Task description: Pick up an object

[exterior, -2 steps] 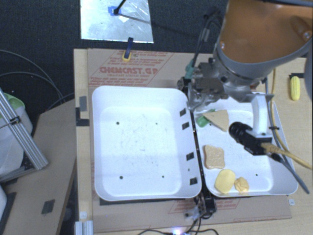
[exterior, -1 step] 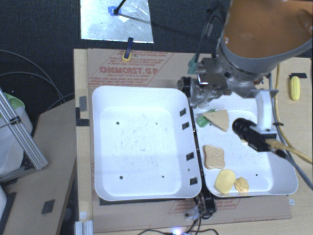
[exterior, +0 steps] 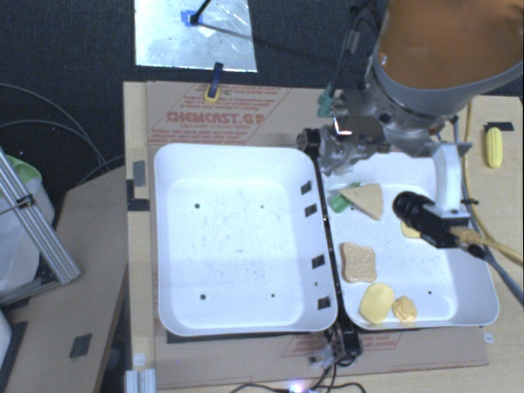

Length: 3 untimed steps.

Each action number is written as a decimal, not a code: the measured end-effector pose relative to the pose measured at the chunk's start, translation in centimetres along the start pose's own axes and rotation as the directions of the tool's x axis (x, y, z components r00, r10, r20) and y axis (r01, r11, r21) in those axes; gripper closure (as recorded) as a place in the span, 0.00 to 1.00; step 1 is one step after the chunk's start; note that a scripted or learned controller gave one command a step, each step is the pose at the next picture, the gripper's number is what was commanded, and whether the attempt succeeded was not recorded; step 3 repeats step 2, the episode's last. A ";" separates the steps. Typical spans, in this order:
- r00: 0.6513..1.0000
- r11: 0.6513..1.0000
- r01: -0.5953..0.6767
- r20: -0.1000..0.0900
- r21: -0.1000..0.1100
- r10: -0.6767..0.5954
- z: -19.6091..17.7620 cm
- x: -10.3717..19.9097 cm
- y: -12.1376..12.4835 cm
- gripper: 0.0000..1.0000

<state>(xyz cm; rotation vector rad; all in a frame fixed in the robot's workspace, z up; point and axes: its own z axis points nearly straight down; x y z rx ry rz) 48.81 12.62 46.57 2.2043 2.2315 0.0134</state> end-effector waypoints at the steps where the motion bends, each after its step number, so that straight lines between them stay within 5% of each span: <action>1: 1.000 1.000 -0.005 0.004 0.016 0.005 8.3 4.9 0.8 1.00; 2: 1.000 1.000 -0.016 0.001 0.000 0.016 2.0 -1.2 -0.1 1.00; 3: 1.000 1.000 -0.016 0.001 0.000 0.016 2.0 -1.2 -0.1 1.00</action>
